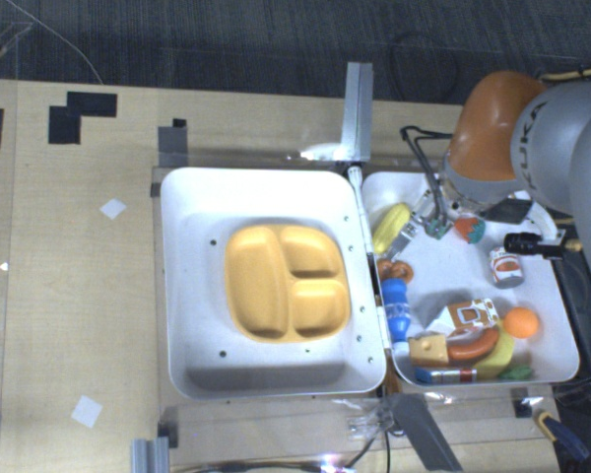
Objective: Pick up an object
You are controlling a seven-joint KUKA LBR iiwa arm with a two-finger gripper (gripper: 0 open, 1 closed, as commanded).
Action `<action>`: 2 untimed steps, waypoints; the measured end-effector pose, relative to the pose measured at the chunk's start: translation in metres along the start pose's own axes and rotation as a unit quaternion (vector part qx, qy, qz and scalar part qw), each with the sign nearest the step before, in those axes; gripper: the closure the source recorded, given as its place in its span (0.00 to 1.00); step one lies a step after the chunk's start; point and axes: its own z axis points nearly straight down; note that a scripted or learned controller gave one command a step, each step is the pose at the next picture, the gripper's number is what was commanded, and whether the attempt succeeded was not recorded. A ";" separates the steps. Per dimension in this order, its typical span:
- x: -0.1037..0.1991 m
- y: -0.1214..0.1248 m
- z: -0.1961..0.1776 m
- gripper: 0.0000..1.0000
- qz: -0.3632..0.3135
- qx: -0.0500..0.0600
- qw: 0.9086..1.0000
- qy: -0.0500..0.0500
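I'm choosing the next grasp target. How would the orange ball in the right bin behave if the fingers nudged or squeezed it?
The orange ball looks round and smooth, so a nudge would probably roll it. It lies near the right bin wall and a banana-like toy, which may stop it. Its curved surface might slip from the fingers.

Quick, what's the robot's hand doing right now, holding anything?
Hand: cannot be told; it sits low in the right white bin, beside the yellow banana-shaped toy.

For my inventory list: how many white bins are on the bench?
2. The left bin holds a yellow divided tray. The right bin lies beside it and holds many small toy items; the arm reaches over its far part.
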 end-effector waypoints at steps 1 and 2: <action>0.000 0.000 0.000 0.00 0.000 0.000 1.000 0.000; 0.000 0.000 0.000 0.00 0.000 0.000 1.000 0.000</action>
